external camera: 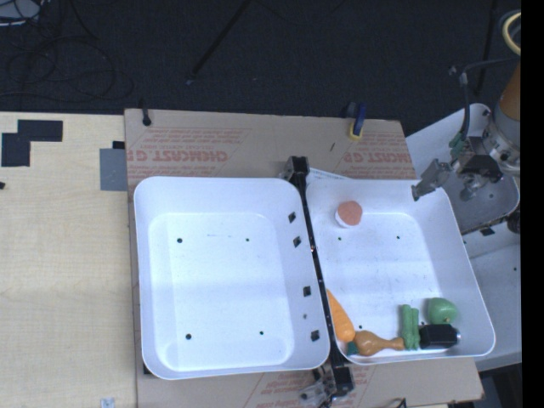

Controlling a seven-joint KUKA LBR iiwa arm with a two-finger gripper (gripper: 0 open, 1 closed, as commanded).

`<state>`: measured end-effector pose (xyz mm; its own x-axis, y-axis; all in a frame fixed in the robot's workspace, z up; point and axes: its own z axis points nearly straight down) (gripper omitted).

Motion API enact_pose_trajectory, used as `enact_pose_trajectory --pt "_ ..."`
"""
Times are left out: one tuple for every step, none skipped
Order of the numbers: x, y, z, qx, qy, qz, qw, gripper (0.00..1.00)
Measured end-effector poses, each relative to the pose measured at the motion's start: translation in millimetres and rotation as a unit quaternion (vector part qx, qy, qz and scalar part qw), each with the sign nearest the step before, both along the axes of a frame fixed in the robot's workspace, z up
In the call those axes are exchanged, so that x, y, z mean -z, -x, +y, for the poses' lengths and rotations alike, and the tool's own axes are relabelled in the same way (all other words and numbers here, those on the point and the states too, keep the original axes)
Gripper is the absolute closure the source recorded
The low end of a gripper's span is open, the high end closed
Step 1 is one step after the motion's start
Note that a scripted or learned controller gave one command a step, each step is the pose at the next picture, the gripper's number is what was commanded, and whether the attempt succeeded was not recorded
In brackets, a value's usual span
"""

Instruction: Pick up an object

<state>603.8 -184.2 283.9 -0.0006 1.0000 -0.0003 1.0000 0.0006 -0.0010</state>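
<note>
Seemingly before any approach, the gripper (442,175), state unclear, hung off the right white bin's (463,253) far right corner; next required descending onto the round pink-topped plastic piece (349,213)

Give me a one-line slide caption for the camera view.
End effector poised over the right bin's far corner; toys clustered along its near edge, a pink-topped round piece apart.

From my remote station I see the arm (510,100) at the right edge of the camera view. An orange band marks it above the wrist, with a pale, cream-coloured curved section higher up. The wrist housing below is grey metal, rounded, with darker fittings. A thin black cable loops beside it. The gripper (429,179) is dark grey and angular; finer detail is unclear.
</note>
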Motion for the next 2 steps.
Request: enact_pose_trajectory --pt "-10 0 0 -0.001 0.0000 0.000 1.0000 1.00" --pt "158 45 -13 0.001 -0.0026 0.008 1.0000 1.00"
